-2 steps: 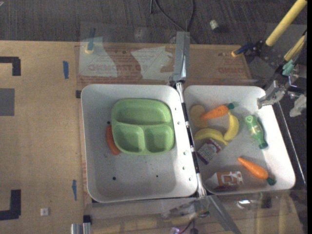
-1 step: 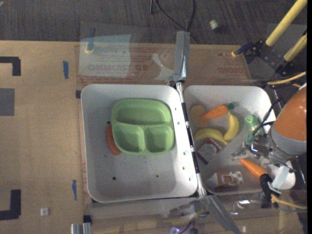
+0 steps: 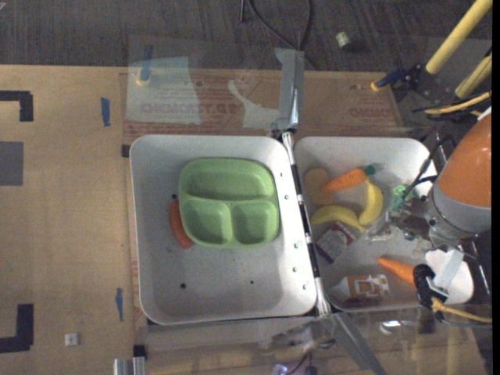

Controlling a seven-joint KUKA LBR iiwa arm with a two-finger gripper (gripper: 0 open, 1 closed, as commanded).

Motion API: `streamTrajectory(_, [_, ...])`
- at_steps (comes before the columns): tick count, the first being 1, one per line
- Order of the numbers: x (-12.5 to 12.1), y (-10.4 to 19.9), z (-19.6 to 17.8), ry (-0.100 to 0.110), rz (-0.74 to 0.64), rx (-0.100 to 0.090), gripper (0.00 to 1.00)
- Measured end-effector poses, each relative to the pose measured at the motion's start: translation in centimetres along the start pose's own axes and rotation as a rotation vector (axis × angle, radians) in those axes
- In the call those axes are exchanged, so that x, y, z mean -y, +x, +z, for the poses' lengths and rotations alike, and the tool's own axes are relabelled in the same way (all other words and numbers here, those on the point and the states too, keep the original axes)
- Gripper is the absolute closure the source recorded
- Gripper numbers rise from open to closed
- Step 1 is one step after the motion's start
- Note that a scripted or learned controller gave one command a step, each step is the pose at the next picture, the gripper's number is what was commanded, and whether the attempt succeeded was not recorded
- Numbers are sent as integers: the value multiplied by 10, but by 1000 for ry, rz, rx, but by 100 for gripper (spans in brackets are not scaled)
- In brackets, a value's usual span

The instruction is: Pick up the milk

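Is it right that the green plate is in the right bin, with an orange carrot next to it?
Not quite. The camera view shows the green plate in the left bin, not the right one. The orange carrot does lie right next to it, along the plate's left edge.

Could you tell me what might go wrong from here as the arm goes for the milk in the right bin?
1. The milk carton lies flat near the near wall of the right bin, so the fingers may have little room to close around it.
2. A carrot lies right beside the carton and could be caught or pushed instead.
3. The gripper sits among the bananas and a small packet, which it may knock while moving over.
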State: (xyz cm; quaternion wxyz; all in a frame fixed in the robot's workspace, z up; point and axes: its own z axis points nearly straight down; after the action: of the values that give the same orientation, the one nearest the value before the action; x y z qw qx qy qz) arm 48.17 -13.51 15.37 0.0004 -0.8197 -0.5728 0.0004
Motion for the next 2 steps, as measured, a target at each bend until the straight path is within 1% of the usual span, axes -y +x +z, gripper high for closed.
streamTrajectory(1, [-24,72,-126,-1,-60,1,0])
streamTrajectory(2, [-116,19,-260,-3,-89,1,0])
